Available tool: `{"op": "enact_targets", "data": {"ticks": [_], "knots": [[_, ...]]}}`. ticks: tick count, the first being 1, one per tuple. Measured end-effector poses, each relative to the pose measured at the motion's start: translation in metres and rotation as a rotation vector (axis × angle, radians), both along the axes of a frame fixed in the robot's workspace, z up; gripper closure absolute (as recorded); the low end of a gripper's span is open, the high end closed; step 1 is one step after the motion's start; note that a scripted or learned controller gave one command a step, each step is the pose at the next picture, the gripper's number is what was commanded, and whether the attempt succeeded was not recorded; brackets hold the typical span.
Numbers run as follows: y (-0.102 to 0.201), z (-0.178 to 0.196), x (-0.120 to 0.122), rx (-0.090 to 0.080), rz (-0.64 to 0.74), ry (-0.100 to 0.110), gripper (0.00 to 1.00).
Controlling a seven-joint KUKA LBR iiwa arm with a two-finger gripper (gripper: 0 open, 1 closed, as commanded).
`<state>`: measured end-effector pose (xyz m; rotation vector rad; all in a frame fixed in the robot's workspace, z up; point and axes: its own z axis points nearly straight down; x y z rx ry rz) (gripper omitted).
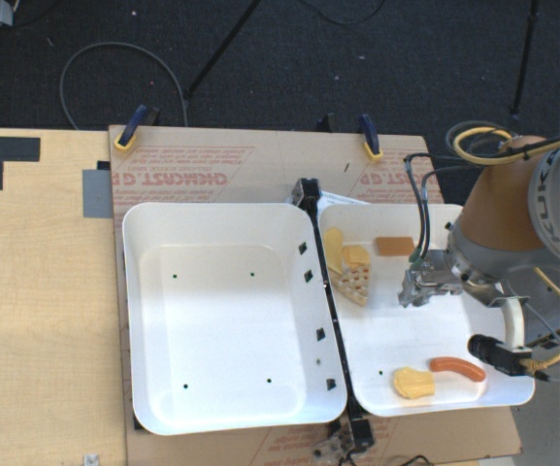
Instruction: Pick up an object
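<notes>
Presently end effector (417,291) hovers over right bin (512,394); sausage (457,367) near front.

- Two bins: you see the left bin (221,318) and the right bin (425,260) both plain white, with small dark dots on the left bin's floor.
- Items in the right bin: a tan-orange block (394,246), a pale yellow waffle-patterned piece (354,282), a yellow chunk (414,383), an orange-red sausage (457,367).
- Arm (508,207): grey, with an orange band.
- Gripper (417,289): metallic grey.
- Cardboard sheet (231,168): brown, with red mirrored lettering.
- Clamps (134,129): blue with yellow tips.
- Table (37,309): light wood, with dark grey patches.
</notes>
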<state>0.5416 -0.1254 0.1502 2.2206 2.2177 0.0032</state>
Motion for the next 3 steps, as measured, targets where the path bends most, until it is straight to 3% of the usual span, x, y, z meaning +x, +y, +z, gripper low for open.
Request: {"op": "enact_targets", "data": {"ticks": [2, 3], "knots": [[-0.007, 0.105, 0.009, 0.000, 0.001, 0.000, 1.00], [0.038, 0.105, 0.011, 0.002, 0.004, 0.004, 1.00]]}}
